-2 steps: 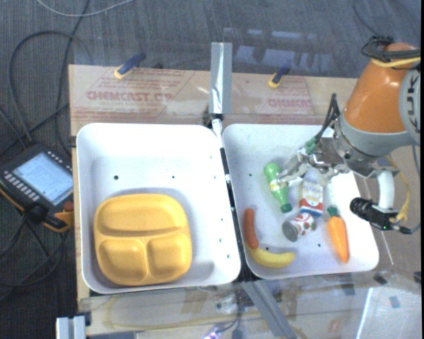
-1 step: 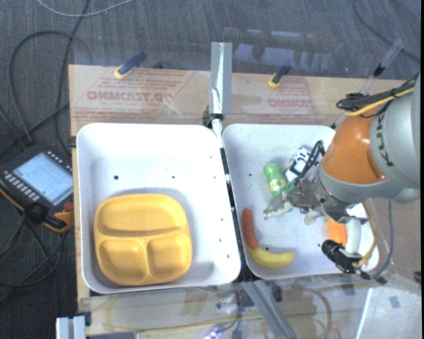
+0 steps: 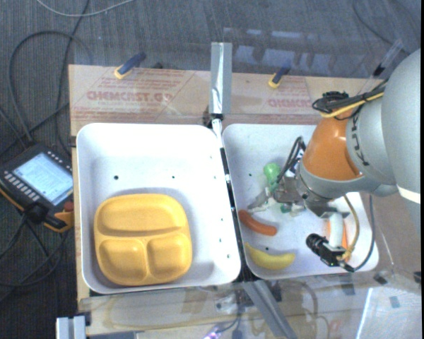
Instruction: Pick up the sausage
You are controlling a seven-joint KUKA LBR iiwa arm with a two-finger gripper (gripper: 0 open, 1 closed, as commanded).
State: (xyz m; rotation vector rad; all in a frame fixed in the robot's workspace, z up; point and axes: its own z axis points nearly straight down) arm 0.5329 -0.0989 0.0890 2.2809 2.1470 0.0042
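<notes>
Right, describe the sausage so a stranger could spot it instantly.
Look in the right-hand white bin, near its left wall. The sausage lies just below the gripper and above the yellow banana. It is the only orange-red, slim, straight piece there.

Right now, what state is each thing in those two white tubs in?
Sausage: lying flat on the right tub's floor, not held, just below the tool.
Banana: lying flat near the right tub's front edge.
Green item: resting in the right tub, partly behind the tool.
Yellow tray: sitting right way up in the left tub.
Tool: low over the right tub.
</notes>
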